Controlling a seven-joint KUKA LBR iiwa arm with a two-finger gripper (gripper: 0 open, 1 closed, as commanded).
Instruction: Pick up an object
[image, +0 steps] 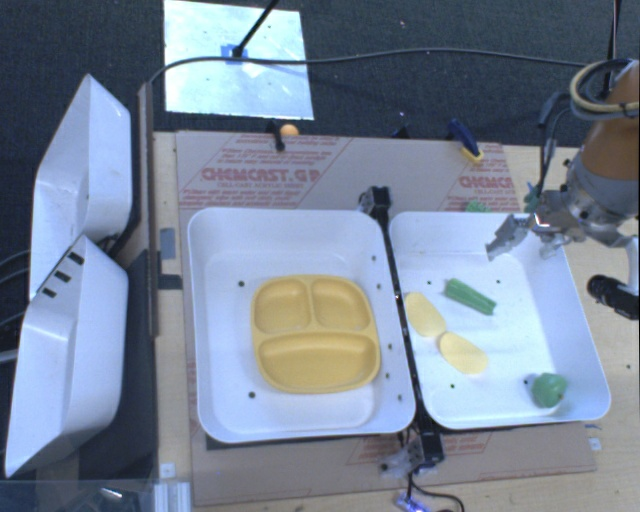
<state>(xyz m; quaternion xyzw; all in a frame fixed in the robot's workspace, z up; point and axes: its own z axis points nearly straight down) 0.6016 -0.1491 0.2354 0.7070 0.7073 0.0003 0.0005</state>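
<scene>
The right bin (575, 320) holds a green stick (469, 296), two flat yellow pieces (425, 314) (463, 352) and a small round green object (547, 389) near its front right corner. My gripper (525, 242) hangs over the bin's back right part, above and to the right of the green stick. Its fingers are spread apart and open, with nothing between them. It touches none of the objects.
The left bin (215, 300) holds a yellow divided plate (315, 333). A black divider (398, 310) runs between the two bins. White housings (70, 300) stand at the far left. A cable (420, 62) crosses the dark floor behind the bench.
</scene>
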